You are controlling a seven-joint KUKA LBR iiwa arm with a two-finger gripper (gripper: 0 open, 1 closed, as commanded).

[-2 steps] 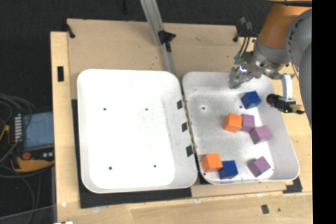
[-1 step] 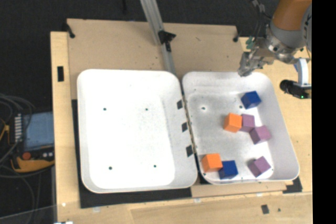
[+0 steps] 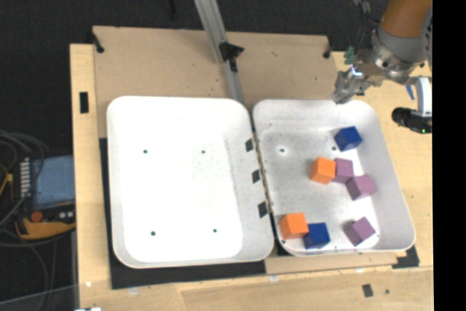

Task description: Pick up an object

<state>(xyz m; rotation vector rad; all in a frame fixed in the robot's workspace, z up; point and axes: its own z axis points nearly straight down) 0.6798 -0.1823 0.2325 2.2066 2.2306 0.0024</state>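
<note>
The right bin (image 3: pixel 291 120) holds several small cubes. A blue cube (image 3: pixel 348 138) lies near its far right side. An orange cube (image 3: pixel 323 170) touches a purple cube (image 3: pixel 343 170), with another purple cube (image 3: pixel 360 186) just below them. At the near edge sit an orange cube (image 3: pixel 294 225), a blue cube (image 3: pixel 317 235) and a purple cube (image 3: pixel 359 231). My gripper (image 3: pixel 344 92) hangs over the far right rim of this bin, above and behind the blue cube. Nothing shows between its fingers.
The left bin (image 3: pixel 178 178) is a bare white tray with a few dark dots. A slanted metal pole (image 3: pixel 207 7) rises behind the bins. Cables and a pendant box (image 3: pixel 44 189) lie off the bench at left.
</note>
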